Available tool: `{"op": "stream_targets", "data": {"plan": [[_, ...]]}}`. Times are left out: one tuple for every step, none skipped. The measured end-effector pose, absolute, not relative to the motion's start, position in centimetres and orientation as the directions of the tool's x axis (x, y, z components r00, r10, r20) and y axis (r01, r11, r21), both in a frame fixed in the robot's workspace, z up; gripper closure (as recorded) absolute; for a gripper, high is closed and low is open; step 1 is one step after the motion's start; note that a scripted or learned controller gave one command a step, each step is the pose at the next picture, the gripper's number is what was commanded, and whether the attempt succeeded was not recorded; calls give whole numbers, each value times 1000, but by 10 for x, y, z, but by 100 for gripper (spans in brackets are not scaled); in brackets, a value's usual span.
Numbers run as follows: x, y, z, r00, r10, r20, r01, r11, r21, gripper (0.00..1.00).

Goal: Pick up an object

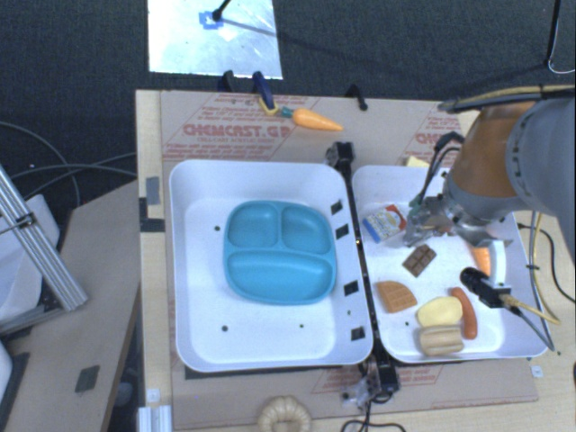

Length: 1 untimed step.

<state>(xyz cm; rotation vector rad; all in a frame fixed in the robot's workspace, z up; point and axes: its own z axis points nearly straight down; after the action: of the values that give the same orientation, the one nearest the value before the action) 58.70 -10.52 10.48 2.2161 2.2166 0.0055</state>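
Note:
My gripper [419, 230] hangs low in the right bin [378, 187], near its upper left part. Just to its left lies a small white, red and blue packet [382, 223]. Below it rests a brown chocolate bar [418, 260]. Further toward the front lie a tan cracker [396, 295], a yellow piece [438, 311], a beige bun [439, 339] and a red sausage [466, 313]. An orange carrot piece [483, 259] lies right of the chocolate. The arm hides the bin's upper right part.
The left bin [193, 241] holds a blue divided plate [277, 251]. A toy carrot [311, 119] lies on the cardboard behind the bins. A pale ring [283, 414] sits at the bench's front edge. A yellow bit [416, 162] peeks out at the right bin's back rim.

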Motion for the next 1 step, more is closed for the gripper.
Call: {"op": "stream_targets", "data": {"plan": [[586,-104,169,-3,1000,-1,1000,3,7,100]]}}
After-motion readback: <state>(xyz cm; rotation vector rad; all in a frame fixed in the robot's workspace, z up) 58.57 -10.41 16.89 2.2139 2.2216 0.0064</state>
